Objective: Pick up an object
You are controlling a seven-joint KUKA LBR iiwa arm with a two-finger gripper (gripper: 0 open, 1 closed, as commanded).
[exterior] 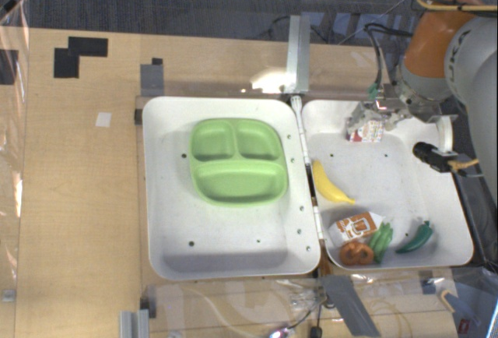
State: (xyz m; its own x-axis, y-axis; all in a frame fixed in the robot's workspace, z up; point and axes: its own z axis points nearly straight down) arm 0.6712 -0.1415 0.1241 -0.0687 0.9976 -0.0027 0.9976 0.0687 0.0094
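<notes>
Camera view from above takes in two shallow white bins side by side on a wooden bench. In the left bin point(167, 196) lies a green divided plate point(237, 160), with two small compartments on its far side and one wide compartment on its near side. The right bin point(405, 173) holds the loose items. A yellow banana point(330, 185) lies close to the bin's left wall, about halfway between far and near. Nearer to the camera, a small orange-and-white carton point(356, 226) rests just beside a brown pretzel point(357, 252), and a green pepper point(381, 240) touches both on their right. A second, darker green pepper point(415, 237) lies a little to the right of that cluster, apart from it.

The arm enters from the right, its orange band high at the far right corner. The gripper point(379, 107) sits over the far part of the right bin, directly above a small white packet with red markings point(366, 128) that rests near the bin's far wall. The gripper's tip appears to meet the packet's top, but whether it is open, closed or gripping the packet I cannot tell. A black part of the arm's rig point(433, 156) overhangs the bin's right side, between the gripper and the darker pepper. The banana and the near cluster lie well apart from the gripper, uncovered.
</notes>
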